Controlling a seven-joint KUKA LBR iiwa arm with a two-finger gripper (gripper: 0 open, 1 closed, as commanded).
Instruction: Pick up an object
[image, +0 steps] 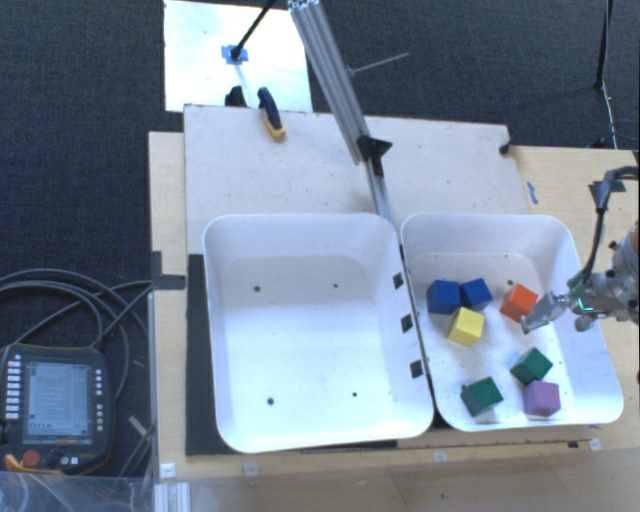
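Observation:
The right white bin (560, 235) holds several small blocks. Two blue ones (444, 296) (476, 292) sit side by side, with a yellow one (465, 326) just in front of them. An orange block (518, 302) lies toward the right wall. Two green blocks (481, 395) (531, 366) and a purple block (541, 398) lie near the front. My gripper (562, 316) reaches in from the right, over the bin's right side, just right of the orange block. It is open, and nothing shows between its fingers.
The left white bin (230, 300) stands beside the right one, sharing a middle wall. A slanted metal pole (340, 85) rises from behind the bins. A teach pendant (55, 405) with cables lies on the floor at the left.

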